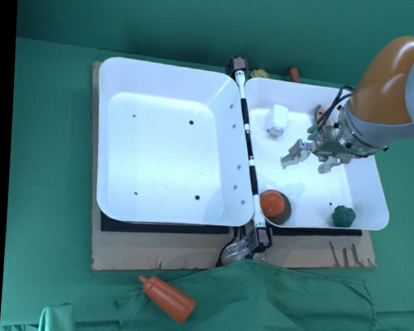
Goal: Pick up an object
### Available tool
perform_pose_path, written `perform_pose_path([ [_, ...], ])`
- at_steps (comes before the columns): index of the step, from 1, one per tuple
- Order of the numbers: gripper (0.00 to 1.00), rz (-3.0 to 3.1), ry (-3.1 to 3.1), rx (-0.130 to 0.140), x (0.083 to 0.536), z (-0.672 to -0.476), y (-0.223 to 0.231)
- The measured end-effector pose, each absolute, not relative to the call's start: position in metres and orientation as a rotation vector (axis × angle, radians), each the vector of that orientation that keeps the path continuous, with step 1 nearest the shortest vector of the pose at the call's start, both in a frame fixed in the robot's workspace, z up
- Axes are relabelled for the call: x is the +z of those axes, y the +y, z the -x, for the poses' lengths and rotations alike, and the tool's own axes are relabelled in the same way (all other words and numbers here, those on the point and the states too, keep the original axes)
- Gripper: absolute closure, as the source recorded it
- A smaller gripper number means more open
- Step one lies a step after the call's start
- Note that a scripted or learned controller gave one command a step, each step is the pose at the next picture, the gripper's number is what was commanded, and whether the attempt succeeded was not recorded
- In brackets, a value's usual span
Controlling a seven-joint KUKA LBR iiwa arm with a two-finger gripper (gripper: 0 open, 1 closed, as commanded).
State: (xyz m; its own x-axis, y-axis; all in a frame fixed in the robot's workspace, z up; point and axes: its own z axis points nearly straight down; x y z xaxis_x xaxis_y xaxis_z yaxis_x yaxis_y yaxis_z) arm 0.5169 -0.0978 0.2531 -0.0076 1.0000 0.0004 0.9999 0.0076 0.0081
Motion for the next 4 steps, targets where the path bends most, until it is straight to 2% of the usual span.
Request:
perform_pose_path([
  [1, 0.0, -2.224, 2.209, 0.003, 0.266, -0.499, -0.14],
  [2, 0.0, -2.229, 2.209, 0.002, 0.186, -0.467, -0.168],
  [3, 1.0, -2.22, 2.202, 0.007, 0.202, -0.469, -0.168],
  [4, 1.0, -2.21, 2.21, 0.009, 0.184, -0.53, -0.124],
])
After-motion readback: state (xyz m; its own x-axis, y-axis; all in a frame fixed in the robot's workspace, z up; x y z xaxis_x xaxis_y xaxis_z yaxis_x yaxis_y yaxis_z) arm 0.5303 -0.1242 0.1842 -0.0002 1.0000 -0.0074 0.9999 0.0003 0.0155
